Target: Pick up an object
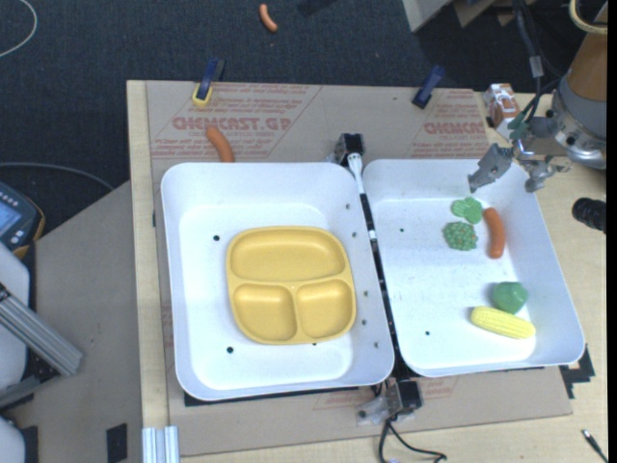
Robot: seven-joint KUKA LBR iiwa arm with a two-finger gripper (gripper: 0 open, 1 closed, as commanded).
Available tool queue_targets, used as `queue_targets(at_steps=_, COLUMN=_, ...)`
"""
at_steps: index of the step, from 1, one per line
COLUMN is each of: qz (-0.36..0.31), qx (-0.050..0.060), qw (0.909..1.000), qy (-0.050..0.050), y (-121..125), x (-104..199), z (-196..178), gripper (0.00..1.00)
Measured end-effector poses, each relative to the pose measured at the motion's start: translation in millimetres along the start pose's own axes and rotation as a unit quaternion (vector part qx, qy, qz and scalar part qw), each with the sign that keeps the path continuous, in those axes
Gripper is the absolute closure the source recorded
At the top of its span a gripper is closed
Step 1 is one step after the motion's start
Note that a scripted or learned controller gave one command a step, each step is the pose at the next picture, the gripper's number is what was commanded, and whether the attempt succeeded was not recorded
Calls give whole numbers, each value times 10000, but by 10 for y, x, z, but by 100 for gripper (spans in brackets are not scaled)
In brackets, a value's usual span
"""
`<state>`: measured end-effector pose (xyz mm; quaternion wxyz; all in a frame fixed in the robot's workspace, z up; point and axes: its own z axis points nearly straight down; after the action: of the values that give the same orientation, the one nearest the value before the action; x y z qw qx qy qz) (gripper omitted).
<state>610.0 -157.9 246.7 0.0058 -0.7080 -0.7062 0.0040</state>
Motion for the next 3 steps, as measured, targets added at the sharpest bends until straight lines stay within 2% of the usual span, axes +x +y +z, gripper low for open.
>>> queue_targets(at_steps=1, qz=-14, qx=-67, qw=10000, qy=-12, y=23, x=4, z=-77, gripper=0)
queue_targets(at_steps=3, qz=-10, qx=-28, qw=10000, qy=-2, y=-36, x=2, z=1181, gripper=0)
